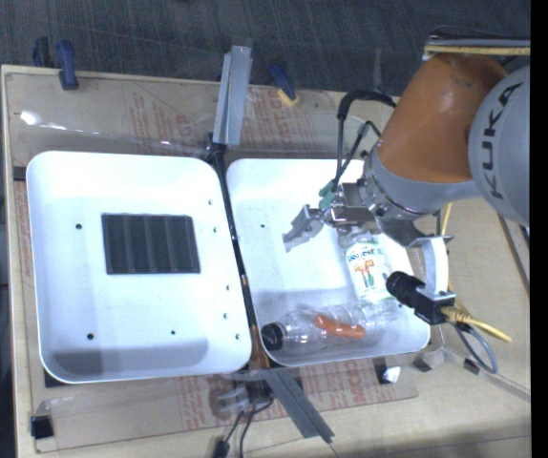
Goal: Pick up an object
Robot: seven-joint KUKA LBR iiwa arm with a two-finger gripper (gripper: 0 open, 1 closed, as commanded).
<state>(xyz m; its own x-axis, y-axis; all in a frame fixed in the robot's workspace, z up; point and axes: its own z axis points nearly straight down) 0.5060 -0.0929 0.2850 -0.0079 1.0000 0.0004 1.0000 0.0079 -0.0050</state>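
Now the grey arm with its orange band [446, 122] reaches over the right shallow white bin [264, 218], hiding that bin's far right side. Its two-finger gripper [303, 229] hangs with fingers apart, gripping nothing. A clear plastic bottle with black cap [326, 327] lies along the near wall; a white labelled bottle [368, 270] sits partly tucked under the wrist.

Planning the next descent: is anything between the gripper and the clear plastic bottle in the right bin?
Nothing visible. The gripper hangs over bare floor of the right bin; the clear bottle lies along the near wall, a white labelled bottle beside it.
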